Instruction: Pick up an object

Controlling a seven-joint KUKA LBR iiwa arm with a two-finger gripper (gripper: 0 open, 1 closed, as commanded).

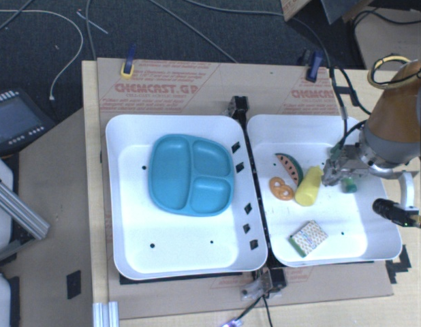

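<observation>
The right bin holds several small objects. A yellow rounded piece lies near the middle, with an orange pretzel-shaped ring to its left. A green-rimmed watermelon slice lies above them. A speckled green-and-white block rests near the bin's front. My gripper hangs low over the right bin, just right of the yellow piece and close to it. A small teal thing shows right beside the gripper.
The left bin carries a blue divided plate. A black divider with clips runs between the bins. The grey arm with its orange band covers the right bin's right side. Cables trail over the back right.
</observation>
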